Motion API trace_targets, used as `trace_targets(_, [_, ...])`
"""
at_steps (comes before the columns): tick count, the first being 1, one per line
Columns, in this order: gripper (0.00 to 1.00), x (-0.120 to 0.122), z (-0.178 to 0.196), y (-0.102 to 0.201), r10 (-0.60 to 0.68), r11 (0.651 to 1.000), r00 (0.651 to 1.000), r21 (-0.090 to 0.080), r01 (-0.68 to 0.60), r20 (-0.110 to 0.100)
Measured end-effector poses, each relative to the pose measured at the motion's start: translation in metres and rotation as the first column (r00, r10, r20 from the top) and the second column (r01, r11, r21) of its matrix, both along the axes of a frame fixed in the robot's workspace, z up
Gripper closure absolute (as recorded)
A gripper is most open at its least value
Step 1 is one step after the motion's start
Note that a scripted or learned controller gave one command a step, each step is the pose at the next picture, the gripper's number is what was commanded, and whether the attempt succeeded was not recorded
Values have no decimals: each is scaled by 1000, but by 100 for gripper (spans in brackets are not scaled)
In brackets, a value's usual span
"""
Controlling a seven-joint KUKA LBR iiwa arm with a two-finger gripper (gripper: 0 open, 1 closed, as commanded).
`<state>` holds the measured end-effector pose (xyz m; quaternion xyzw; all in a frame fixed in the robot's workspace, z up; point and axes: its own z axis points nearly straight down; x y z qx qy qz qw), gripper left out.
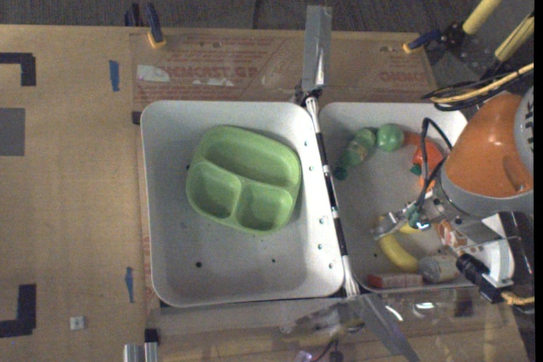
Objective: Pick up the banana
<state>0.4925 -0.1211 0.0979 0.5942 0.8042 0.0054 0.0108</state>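
Brown cardboard-covered bench point(68, 182) stretches under us, marked with black tape corners and blue tape strips, with dark carpet and a black cable beyond its far edge. On it we see two shallow white plastic bins side by side. We find a smooth, light-green plastic plate with three compartments point(244, 180) lying tilted in the left bin point(170, 267).

In the right bin point(361, 267) we see the curved yellow plastic banana point(397, 251) lying near the front wall, just beside and partly under the metal two-finger gripper point(405, 220) of the grey arm with its glossy orange band point(485, 157). We see the gripper low over the banana's upper end, but we cannot tell from this slant how its grasp stands.

Just in front of the banana lies a flat reddish-brown bar-shaped thing point(394, 279), and a grey cylinder point(437, 269) sits beside it. Toward the far wall we see a green bottle-shaped toy point(355, 150), a round green toy point(390, 136) and an orange toy point(427, 155).
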Motion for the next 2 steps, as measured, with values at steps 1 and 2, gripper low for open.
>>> trace_targets(1, [100, 1, 8, -3, -4, 1000, 1000, -4, 4, 2])
trace_targets(2, [100, -8, 83, 61, -279, 960, 960, 2, 279, -29])
